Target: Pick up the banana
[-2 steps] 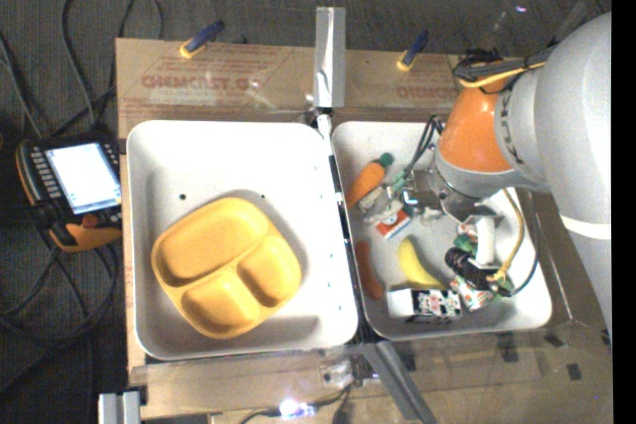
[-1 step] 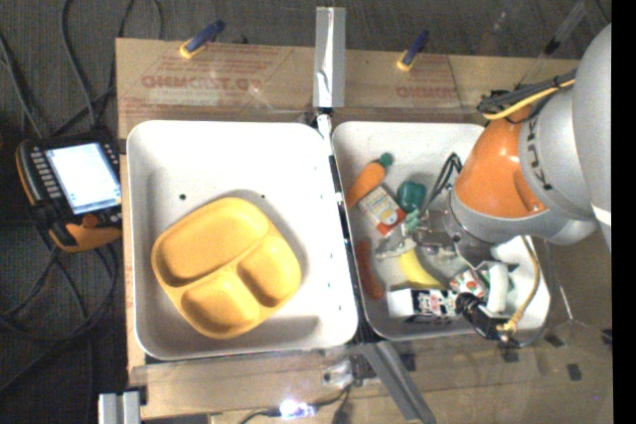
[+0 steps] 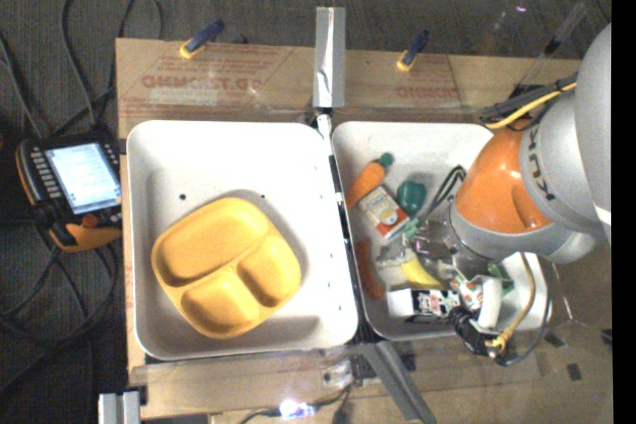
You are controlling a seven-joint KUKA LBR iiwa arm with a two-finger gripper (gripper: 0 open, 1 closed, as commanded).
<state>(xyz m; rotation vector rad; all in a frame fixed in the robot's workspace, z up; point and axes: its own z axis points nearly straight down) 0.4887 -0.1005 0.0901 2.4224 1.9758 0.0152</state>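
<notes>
Fixed overhead cam, slanted, both bins (image 3: pixel 238 139)

The arm (image 3: pixel 517 194) hides most of the banana (image 3: pixel 415 268).

My arm (image 3: pixel 556 174) is grey with an orange band at the wrist. Both bins are white: the left bin (image 3: pixel 139 213) carries a yellow divided tray (image 3: pixel 227 263), the right bin (image 3: pixel 348 164) an orange carrot (image 3: pixel 368 178) with a green top, a dark green piece (image 3: pixel 411 193), a small carton (image 3: pixel 382 211) in white, orange and red, a yellow banana (image 3: pixel 417 268) and a white box (image 3: pixel 417 302) with black markings. The desk (image 3: pixel 229 84) is brown cardboard with faded red print, held by blue and yellow clamps (image 3: pixel 202 38)
</notes>
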